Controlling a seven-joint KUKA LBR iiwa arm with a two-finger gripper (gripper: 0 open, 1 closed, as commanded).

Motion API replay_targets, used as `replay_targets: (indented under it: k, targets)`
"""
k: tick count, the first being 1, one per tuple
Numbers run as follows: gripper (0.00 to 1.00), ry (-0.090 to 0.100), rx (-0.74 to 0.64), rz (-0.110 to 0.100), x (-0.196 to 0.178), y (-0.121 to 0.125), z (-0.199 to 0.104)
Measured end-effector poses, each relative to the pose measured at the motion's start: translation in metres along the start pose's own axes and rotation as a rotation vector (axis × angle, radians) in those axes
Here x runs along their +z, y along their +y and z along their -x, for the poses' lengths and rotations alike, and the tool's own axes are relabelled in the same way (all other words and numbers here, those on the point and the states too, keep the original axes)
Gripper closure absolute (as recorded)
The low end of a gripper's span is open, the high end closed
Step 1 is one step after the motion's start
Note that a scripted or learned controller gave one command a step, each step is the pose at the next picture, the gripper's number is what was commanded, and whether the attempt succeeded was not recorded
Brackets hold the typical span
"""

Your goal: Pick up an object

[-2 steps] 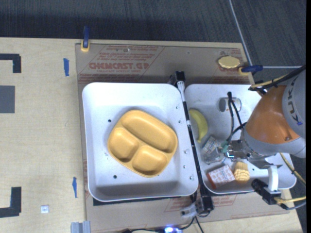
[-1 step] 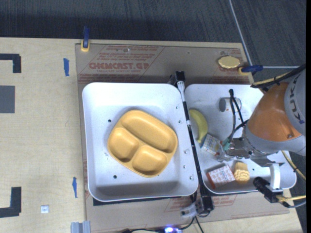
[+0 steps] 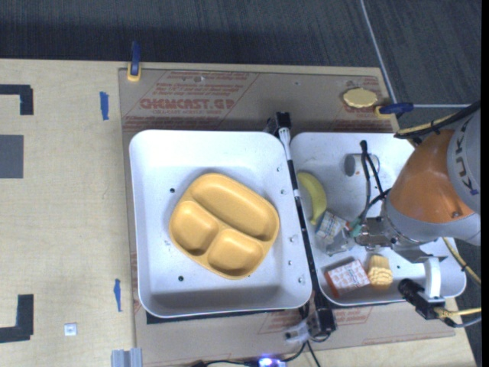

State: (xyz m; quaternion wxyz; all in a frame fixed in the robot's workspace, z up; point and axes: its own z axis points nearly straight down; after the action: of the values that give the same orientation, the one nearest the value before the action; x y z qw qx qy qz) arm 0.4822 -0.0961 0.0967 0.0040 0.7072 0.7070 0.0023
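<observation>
Two bins (image 3: 145,205), yellow tray (image 3: 223,224), hand (image 3: 357,234) low

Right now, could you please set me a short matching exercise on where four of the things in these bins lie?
Things:
1. yellow divided tray
2. banana
3. corn cob piece
4. red and white packet

Places:
A. right bin, against the wall shared with the left bin
B. left bin, in its middle
C. right bin, near its front wall, left of the corn
D. right bin, just below the arm's wrist

Pairs: 1-B, 2-A, 3-D, 4-C
</observation>
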Motion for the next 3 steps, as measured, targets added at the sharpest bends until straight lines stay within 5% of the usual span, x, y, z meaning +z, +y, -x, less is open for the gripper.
replay_targets:
  k: [1, 2, 3]
  targets:
    - [1.0, -0.001, 0.0, 0.004, -0.01, 0.001, 0.0]
    - [0.0, -0.001, 0.0, 0.004, -0.01, 0.001, 0.0]
    - [0.0, 0.003, 0.0, -0.008, 0.011, -0.003, -0.004]
